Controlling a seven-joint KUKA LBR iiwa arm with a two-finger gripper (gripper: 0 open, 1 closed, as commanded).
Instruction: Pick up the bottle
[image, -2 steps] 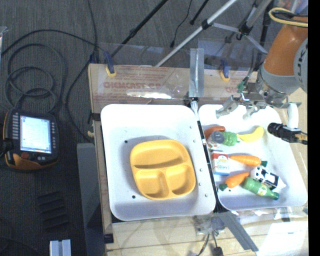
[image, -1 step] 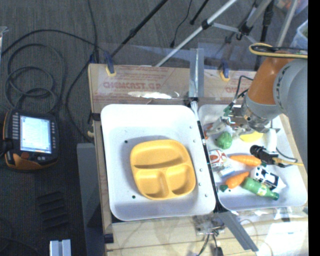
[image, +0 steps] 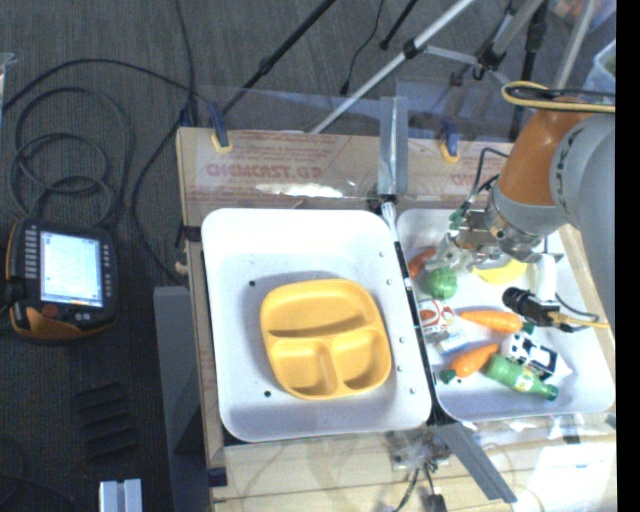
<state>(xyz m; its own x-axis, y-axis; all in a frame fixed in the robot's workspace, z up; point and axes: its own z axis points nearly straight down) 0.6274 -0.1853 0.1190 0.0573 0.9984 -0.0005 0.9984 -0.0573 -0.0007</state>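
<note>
Bottle: green plastic, lying on its side at the right bin's near edge, not yet lifted.
Carrots: two, orange, tapered, beside it.
Gripper: lowered at the bin's far end, well apart from the bottle; its state cannot be told.
Tray: yellow, glossy, compartmented, in the left bin.

place: robotics lab | cues: teach pendant, floor cables, tripod legs

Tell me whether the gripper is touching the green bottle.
Apart. The camera view shows the gripper at the right bin's far left, with carrots between it and the green bottle near the front.
</note>
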